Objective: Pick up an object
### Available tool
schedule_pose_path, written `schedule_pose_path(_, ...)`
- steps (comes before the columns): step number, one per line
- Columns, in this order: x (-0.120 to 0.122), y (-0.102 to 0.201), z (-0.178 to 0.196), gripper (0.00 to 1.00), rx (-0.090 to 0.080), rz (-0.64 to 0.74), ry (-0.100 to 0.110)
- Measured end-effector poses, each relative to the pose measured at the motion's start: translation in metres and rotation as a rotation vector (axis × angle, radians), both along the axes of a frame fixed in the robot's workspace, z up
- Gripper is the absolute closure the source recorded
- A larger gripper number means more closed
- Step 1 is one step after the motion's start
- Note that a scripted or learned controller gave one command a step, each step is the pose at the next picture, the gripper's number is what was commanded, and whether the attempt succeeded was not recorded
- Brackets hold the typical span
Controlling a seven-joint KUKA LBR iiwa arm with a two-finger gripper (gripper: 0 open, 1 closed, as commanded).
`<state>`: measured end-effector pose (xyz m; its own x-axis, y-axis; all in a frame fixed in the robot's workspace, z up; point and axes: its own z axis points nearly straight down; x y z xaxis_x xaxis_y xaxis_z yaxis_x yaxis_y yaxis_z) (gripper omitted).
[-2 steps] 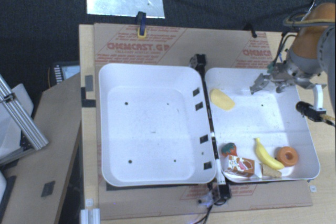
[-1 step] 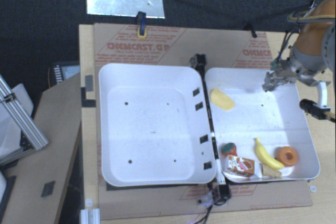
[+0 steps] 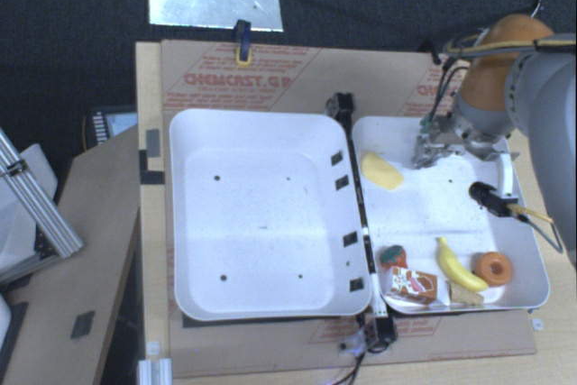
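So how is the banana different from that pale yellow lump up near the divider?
The banana is long, curved and bright yellow; the pale yellow lump is short, rounded and paler. The banana lies near the front of the right bin, crowded by an orange ring and a small printed packet; the lump lies alone near the back, closer to the gripper. Both are yellowish and rest on the bin floor, ungrasped.

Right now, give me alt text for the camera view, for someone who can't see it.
A grey arm's gripper sits low in the right bin, just right of a pale yellow block. Along that bin's near edge lie a banana, an orange ring and a small red packet. The left bin sits beside it.
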<state>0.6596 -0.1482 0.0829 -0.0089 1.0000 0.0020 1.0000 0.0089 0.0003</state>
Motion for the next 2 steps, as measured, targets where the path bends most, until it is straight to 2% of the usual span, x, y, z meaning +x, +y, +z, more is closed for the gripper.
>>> schedule_pose_path(1,-0.049,0.061,0.001,1.00,0.001,-0.001,0.004)
schedule_pose_path(2,-0.048,0.127,0.109,1.00,0.001,0.002,-0.011)
